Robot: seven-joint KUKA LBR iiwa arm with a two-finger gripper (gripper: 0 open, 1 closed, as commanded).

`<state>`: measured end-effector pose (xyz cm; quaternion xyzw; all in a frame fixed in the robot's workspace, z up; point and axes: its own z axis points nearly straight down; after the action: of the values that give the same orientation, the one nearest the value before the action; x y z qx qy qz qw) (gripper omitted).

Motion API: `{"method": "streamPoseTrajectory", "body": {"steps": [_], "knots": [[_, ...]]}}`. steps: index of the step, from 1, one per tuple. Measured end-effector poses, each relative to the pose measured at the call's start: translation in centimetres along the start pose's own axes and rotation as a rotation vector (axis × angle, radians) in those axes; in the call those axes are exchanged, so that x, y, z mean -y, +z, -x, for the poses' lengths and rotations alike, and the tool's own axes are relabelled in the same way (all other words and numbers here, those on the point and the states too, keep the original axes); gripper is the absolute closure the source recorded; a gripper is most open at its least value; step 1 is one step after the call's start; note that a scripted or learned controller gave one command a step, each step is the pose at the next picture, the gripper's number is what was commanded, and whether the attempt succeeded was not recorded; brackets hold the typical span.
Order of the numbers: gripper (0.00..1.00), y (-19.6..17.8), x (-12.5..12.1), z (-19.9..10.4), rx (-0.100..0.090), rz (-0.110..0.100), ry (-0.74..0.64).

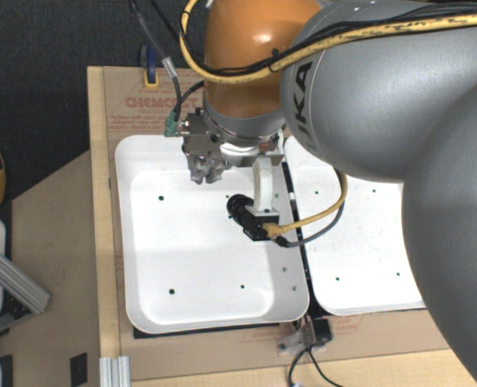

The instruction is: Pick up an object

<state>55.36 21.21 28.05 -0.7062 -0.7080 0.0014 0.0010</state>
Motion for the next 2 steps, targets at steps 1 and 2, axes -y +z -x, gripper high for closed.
{"method": "streamPoseTrajectory", "body": {"steps": [1,2], "knots": [[1.0,-1.4,1.6,-1.3,-0.002,0.003,0.0],[1.0,-4.1,3.2,0.0,-0.001,0.004,0.004]]}}
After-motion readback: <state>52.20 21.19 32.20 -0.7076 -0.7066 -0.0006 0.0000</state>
